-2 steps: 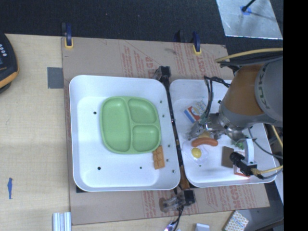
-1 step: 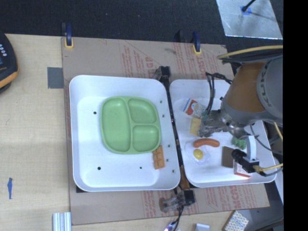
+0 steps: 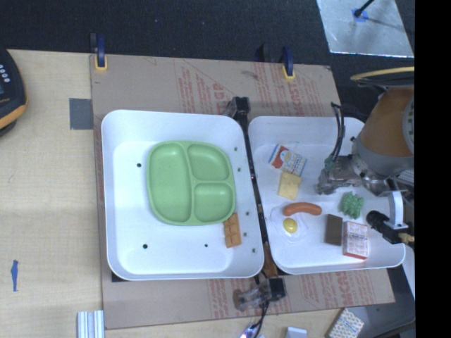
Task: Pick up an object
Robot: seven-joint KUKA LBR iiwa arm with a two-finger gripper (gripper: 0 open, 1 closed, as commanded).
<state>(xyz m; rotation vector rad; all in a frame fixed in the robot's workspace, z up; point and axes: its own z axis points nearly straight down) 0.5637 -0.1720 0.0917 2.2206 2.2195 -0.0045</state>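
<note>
The nearest candidate for pickup is the yellow cheese wedge [image 3: 289,186], lying flat in the right bin [image 3: 317,263] just left of the gripper [image 3: 330,183]. It is judged to be a light, rigid plastic toy with smooth faces, best gripped across its narrow straight sides. Below it lie a sausage [image 3: 302,208] (rounded, glossy, likely to roll out of a pinch) and a fried egg [image 3: 290,225], flat and thin, hard to get under. A printed carton [image 3: 287,159] sits above the wedge; a knobbly green broccoli piece [image 3: 351,204] and a boxy brown-and-white packet [image 3: 348,235] lie to the right. The gripper hangs low over the bin floor; whether its fingers are spread or closed cannot be told. The left bin [image 3: 127,252] holds a matte green divided plate [image 3: 190,182] and a small textured cracker [image 3: 231,230]. Both bins rest on cardboard over the table [image 3: 42,210].
</note>
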